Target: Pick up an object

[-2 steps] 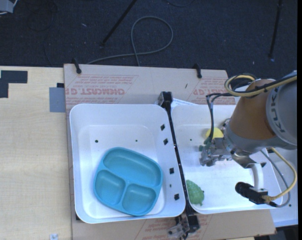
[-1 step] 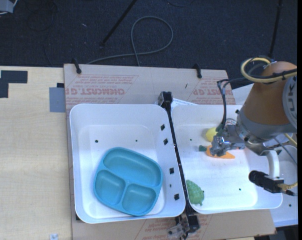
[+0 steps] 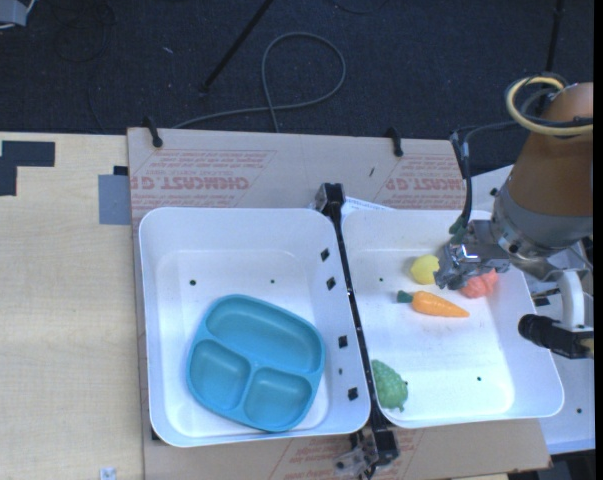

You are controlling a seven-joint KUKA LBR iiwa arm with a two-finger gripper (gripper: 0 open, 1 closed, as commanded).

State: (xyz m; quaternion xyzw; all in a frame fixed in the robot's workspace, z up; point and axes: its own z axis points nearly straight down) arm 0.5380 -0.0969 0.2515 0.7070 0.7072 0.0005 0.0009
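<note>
In the right bin (image 3: 501, 393) lie an orange carrot (image 3: 440, 305), a small yellow item (image 3: 424, 268), a pink-red item (image 3: 480, 285) and a green leafy piece (image 3: 388, 382) near the front left corner. My gripper (image 3: 461, 264) hangs low over the bin's far right part, between the yellow item and the pink-red one, just above the carrot. The arm's body covers part of the pink-red item. I cannot make out how the fingers stand.
The left bin (image 3: 171, 268) holds a blue divided plate (image 3: 255, 361). A black divider bar (image 3: 343, 298) runs between the bins. Cardboard (image 3: 241, 173) lies behind them, and cables trail over the dark floor beyond.
</note>
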